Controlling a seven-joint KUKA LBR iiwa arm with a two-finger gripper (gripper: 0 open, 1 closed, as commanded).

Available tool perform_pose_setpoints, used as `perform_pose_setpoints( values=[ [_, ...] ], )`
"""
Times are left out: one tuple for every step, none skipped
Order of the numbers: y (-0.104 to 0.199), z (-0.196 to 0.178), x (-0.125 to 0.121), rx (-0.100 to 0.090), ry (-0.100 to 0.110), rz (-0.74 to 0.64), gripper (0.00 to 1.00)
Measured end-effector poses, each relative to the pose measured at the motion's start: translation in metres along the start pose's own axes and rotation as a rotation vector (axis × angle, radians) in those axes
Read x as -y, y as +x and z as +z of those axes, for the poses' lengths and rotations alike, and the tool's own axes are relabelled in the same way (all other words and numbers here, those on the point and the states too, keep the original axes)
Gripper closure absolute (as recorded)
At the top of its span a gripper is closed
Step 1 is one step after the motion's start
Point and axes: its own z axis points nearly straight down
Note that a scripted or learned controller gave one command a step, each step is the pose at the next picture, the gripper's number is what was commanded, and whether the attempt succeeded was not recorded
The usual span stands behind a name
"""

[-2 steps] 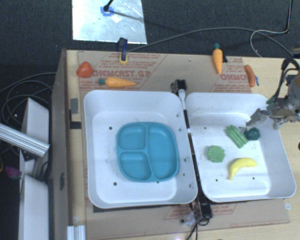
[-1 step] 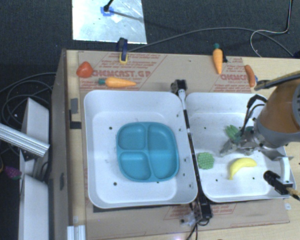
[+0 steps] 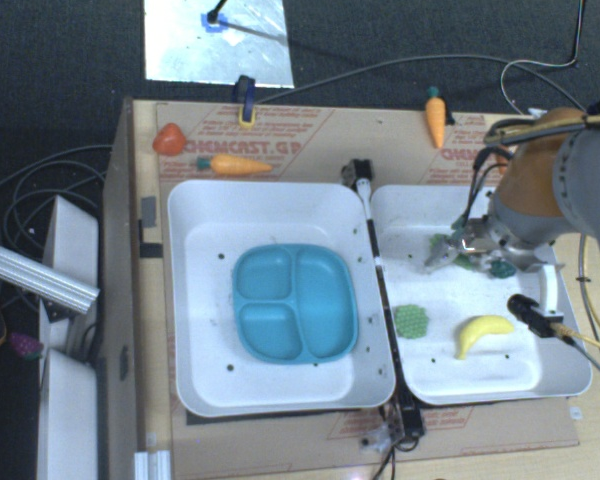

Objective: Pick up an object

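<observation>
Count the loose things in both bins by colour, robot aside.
Blue: 1, the divided plate
Green: 1, the round piece
Yellow: 1, the banana
Total: 3; a greenish bit under the gripper is too hidden to count.

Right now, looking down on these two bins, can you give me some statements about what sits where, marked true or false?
The blue plate lies in the left-hand bin. True.
The banana lies on the plate. False: it lies on the floor of the right-hand bin.
The gripper is above the right-hand bin. True.
The green round piece lies outside the bins. False: it is in the right-hand bin, near the banana.
</observation>
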Motion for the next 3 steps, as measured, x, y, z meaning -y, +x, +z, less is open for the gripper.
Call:
perform_pose_setpoints(
  values=[
    [-0.013, 0.0, -0.056, 0.001, 0.0, -0.001, 0.0],
    [-0.013, -0.012, -0.057, 0.002, -0.004, -0.005, 1.0],
    [0.142, -0.101, -0.046, -0.004, -0.002, -0.004, 1.0]
  ],
)
